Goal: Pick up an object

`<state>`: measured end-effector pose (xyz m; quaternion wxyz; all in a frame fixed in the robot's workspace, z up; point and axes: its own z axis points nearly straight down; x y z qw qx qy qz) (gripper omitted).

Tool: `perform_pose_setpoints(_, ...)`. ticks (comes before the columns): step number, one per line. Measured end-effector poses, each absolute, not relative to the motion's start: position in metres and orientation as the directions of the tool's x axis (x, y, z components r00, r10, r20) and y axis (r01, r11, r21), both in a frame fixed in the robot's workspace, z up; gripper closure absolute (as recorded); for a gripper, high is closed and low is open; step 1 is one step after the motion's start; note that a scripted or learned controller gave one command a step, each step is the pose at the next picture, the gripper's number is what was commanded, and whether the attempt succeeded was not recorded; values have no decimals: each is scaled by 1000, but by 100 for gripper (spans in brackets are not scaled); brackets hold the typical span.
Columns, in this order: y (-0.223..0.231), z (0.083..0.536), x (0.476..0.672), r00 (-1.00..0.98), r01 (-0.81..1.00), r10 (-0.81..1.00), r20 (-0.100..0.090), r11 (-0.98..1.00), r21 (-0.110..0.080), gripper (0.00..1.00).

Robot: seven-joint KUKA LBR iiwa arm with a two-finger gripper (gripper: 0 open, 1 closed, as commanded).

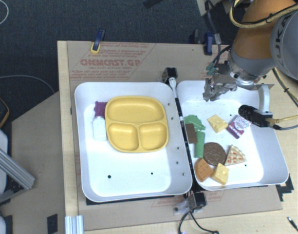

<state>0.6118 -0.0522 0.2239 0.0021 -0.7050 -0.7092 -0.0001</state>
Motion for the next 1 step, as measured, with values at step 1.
perform_pose_setpoints(1, -8, 228, 591, -4, 1000, 1000, 2, 4, -4, 100)
